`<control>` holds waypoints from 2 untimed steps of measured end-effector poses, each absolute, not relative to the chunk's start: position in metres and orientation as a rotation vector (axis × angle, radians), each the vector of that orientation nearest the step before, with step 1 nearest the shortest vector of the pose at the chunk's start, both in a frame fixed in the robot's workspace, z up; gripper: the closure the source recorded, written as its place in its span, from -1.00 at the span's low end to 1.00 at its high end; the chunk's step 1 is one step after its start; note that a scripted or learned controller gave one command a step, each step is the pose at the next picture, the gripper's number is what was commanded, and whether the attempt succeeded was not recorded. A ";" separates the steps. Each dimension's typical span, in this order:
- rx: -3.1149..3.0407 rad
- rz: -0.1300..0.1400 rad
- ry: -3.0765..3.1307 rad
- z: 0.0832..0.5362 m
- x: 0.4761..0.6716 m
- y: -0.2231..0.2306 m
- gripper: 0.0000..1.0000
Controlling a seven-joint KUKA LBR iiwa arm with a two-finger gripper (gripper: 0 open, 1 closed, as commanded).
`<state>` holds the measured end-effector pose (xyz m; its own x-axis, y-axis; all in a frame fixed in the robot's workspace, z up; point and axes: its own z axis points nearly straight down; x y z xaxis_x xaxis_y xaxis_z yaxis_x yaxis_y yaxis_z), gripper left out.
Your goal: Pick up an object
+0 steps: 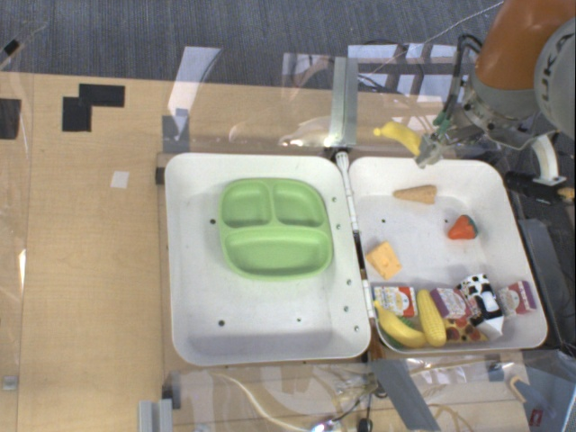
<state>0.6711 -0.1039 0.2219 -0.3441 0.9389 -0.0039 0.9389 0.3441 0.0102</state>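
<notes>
Apparently the yellow banana (400, 136) hangs curved beside the gripper (430, 154).

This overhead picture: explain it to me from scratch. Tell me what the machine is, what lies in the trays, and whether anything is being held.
One camera looks down at a slant on a bench. The grey and orange shape at top right is a robot arm; its gripper is at the far edge of the right bin. A yellow banana shows right beside the gripper, but I cannot tell whether it is gripped.

The left bin holds a green divided plate. The right bin holds toy food: a cone, a strawberry, a cheese wedge, plus a corn cob and other pieces piled along the near edge.
</notes>
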 end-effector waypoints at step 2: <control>1.617 0.008 2.684 0.097 0.647 -0.105 -1.00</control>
<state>0.6466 -0.1050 0.0970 -0.4674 0.8840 -0.0040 0.8840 0.4674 0.0081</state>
